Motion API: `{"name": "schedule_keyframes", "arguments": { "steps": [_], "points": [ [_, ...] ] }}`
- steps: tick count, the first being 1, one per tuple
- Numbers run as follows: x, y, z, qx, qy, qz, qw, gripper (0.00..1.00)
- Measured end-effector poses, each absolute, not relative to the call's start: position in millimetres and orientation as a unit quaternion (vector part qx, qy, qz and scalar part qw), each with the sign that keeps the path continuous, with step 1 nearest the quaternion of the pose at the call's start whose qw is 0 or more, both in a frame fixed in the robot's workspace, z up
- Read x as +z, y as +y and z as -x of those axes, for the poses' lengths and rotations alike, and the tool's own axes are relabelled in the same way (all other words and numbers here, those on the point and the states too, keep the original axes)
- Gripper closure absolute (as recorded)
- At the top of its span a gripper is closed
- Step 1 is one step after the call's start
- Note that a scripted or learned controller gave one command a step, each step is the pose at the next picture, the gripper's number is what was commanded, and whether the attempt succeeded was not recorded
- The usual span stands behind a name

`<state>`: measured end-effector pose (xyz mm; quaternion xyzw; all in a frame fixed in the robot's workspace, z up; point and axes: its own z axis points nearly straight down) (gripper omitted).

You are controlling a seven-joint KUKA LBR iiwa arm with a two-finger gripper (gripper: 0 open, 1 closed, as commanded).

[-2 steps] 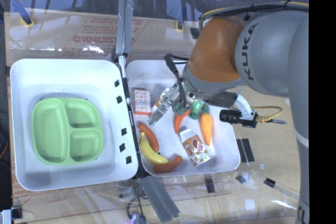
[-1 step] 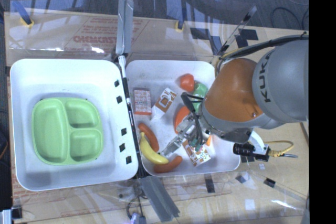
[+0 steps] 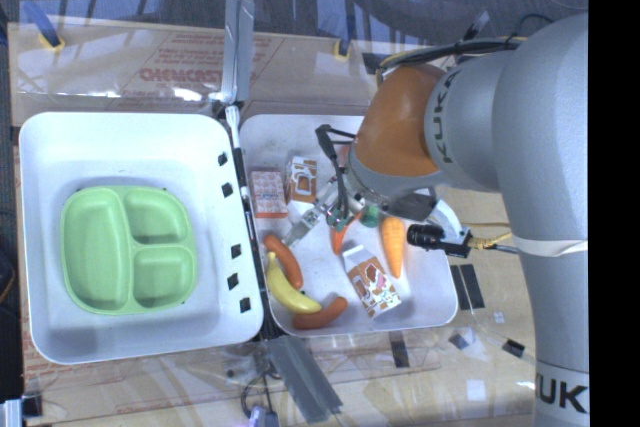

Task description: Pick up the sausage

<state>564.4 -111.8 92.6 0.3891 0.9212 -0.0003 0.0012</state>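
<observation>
We found the sausage [image 3: 283, 260] in the right bin [image 3: 432, 313], lying aslant near that bin's left wall, its lower end touching the banana [image 3: 288, 294]. A second sausage [image 3: 318, 313] lay along the front, against the banana's far tip. The jaws [image 3: 318, 215] hung just above and to the right of the upper sausage, over bare bin floor, with nothing between them that we could see. Whether they were spread or pressed together, we could not tell; the metal parts blurred into one another at that slant.

We judged several risks from here. The sausage sat so close to the banana that a descent could catch both, or nudge the banana and roll the sausage aside. The left wall stood near enough to foul one side of the jaws. A round, smooth sausage could also squirt out of a pinch taken off-centre. With two sausages in the bin, the program might also aim between them and close on neither.

The arm's orange band [image 3: 398, 130] and grey wrist covered much of the bin's rear and right side. A carrot [image 3: 393, 245] and a small carton [image 3: 371, 283] lay beside it, and two more cartons [image 3: 268, 192] sat farther back, their print unreadable. The green divided plate [image 3: 126, 249] sat in the left bin [image 3: 40, 215].
</observation>
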Motion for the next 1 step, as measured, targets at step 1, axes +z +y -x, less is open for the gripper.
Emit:
{"name": "schedule_keyframes", "arguments": {
  "steps": [1],
  "points": [
    [193.0, -87.7, -556.3, 0.0001, 0.941, -0.339, 0.001, 0.00]
  ]
}}
